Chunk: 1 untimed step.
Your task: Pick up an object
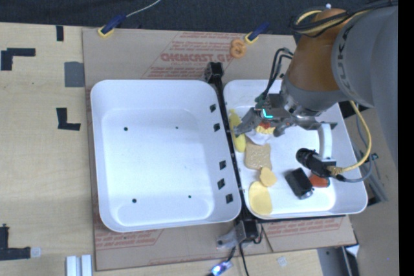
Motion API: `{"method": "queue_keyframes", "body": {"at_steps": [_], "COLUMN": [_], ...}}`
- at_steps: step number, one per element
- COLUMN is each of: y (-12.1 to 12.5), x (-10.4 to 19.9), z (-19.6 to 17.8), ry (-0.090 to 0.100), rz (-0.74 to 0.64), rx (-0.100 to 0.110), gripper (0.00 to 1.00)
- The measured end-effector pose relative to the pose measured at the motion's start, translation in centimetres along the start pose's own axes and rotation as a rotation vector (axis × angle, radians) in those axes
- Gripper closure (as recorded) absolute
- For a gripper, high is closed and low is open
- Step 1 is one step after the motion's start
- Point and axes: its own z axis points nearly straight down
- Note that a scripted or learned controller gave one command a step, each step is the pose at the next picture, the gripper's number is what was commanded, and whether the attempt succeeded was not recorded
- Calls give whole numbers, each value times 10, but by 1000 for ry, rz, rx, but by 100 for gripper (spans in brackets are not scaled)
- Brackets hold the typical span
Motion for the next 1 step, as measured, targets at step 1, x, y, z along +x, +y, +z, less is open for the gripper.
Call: {"method": "queue_keyframes", "body": {"at_steps": [1], "y": [40], "x": [84], "z": [10], "ry": [2], "rz": [-9], "rx": [-2], "gripper": [0]}}
